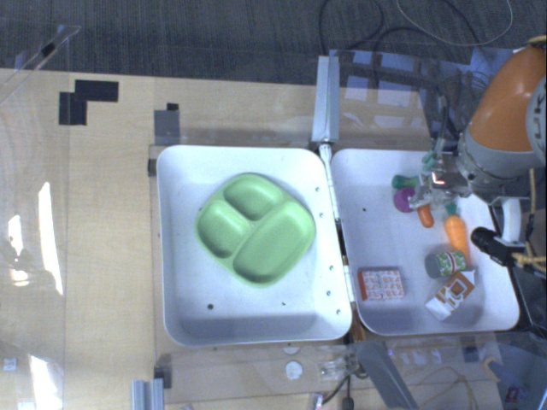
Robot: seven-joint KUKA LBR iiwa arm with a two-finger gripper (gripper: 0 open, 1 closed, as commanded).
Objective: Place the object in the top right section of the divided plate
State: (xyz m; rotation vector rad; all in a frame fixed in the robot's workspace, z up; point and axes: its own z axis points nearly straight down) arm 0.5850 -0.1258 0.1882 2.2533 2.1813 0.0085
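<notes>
**A:** Where is your gripper (434,188)?

**B:** Low in the right bin (376,306), near its far right corner, over a cluster of small toys: a purple piece (402,199), a small orange piece (425,217), and a carrot (456,231) just beside. Which one you're after isn't clear, and I cannot tell how the jaws stand.

**A:** And the plate (256,227)?

**B:** Green, lying skewed in the left bin (184,314), so its top right section is the smaller well toward the far side. You have open white floor around it; the wall between the bins must be crossed.
</notes>
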